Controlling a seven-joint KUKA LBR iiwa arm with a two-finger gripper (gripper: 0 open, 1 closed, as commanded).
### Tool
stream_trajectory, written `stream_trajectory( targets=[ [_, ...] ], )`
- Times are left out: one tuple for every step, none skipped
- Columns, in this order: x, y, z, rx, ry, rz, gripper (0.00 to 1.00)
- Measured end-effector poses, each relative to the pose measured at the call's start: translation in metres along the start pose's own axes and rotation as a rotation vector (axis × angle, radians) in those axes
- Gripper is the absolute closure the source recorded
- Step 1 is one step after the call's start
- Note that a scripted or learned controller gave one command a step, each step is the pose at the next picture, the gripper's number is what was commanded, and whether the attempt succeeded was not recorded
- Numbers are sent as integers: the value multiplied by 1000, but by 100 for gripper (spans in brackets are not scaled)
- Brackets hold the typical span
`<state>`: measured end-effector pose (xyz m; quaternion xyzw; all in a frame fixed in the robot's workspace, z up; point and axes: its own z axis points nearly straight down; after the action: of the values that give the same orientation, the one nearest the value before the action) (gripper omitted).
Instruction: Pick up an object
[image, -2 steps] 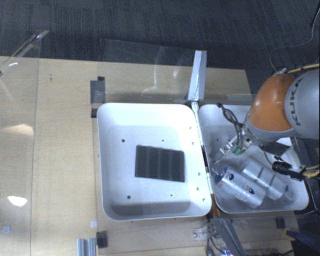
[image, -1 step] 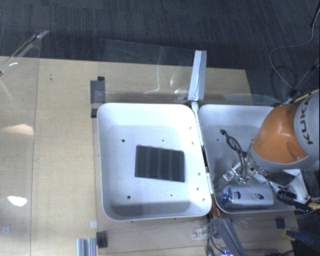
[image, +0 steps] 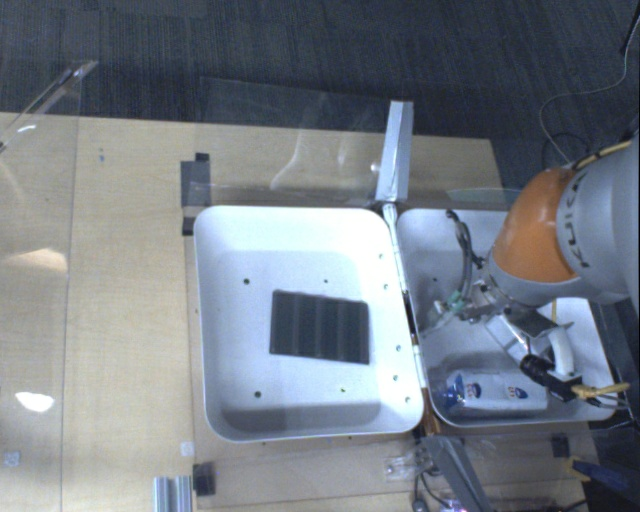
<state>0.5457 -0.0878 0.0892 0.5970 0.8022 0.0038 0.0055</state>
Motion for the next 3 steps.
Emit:
stream_trajectory(
  targets=[
    [-55,-11,-86,7,1,159,0],
    [-106,-39,-80,8,1,47,0],
    [-106,-51,-14,6,0,-40,0]
  ],
)
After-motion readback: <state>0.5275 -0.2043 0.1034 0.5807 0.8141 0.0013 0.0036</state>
